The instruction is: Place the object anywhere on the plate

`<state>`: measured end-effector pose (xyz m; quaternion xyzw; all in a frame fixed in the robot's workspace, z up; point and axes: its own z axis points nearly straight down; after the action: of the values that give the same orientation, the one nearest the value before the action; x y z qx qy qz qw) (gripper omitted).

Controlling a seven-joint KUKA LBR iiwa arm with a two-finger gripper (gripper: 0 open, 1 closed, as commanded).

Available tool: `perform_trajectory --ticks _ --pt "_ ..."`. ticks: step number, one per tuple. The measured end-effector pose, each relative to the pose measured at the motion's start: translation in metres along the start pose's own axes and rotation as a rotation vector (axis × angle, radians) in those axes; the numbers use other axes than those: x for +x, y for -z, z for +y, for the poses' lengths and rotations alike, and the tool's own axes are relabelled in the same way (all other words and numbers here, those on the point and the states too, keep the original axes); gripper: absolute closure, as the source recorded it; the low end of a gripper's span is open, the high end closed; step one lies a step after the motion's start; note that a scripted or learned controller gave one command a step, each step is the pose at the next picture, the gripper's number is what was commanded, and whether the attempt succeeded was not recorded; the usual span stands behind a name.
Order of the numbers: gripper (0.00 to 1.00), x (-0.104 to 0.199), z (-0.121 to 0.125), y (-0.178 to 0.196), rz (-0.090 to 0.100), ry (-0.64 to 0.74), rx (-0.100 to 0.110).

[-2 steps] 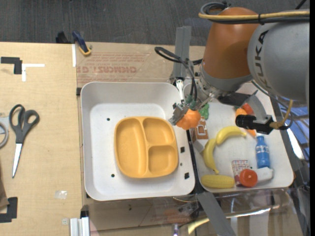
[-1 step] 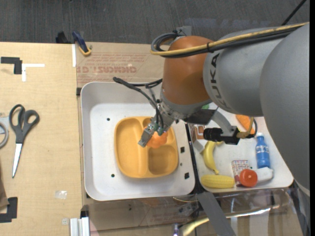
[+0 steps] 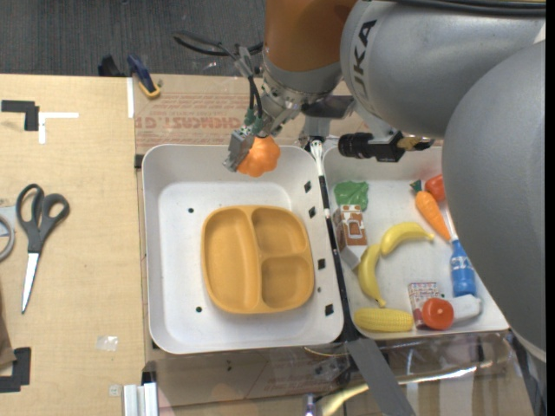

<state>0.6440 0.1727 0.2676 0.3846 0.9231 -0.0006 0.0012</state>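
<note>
1. Two white bins sit side by side on the bench; nearest the camera, at the front of the right bin point(image 3: 494, 319), lie a corn cob point(image 3: 383, 321), a red tomato point(image 3: 438, 312) on a small packet point(image 3: 422, 295), and a blue-and-white bottle point(image 3: 463, 276) along the right wall.
2. Slightly farther back in that bin lie two yellow bananas point(image 3: 386, 254), a small brown-and-white carton point(image 3: 351, 226), a green packet point(image 3: 352, 194), a carrot point(image 3: 431, 213) and a red item point(image 3: 436, 186) partly hidden by the arm.
3. Filling the middle of the left bin point(image 3: 165, 258) is the plate point(image 3: 257, 258), an orange-yellow tray with three compartments; nothing lies in any of them.
4. Farther back, over the far edge of the left bin, the gripper point(image 3: 244, 150) hangs from the grey arm with its orange band point(image 3: 303, 20). Its fingers are closed on the orange object point(image 3: 260, 156), a rounded fruit-like piece held at the claw's tip.
5. That object sits beyond the plate's far rim, apart from it, near the bin's back wall.
6. Left of the bins, on the wooden bench point(image 3: 69, 232), lie scissors point(image 3: 36, 232); brown cardboard point(image 3: 191, 115) lies behind the left bin.
</note>
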Motion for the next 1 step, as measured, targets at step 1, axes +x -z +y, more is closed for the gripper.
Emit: perform_trajectory --ticks 1 --pt "1.0 0.0703 -0.0194 -0.0837 0.003 0.067 0.003"
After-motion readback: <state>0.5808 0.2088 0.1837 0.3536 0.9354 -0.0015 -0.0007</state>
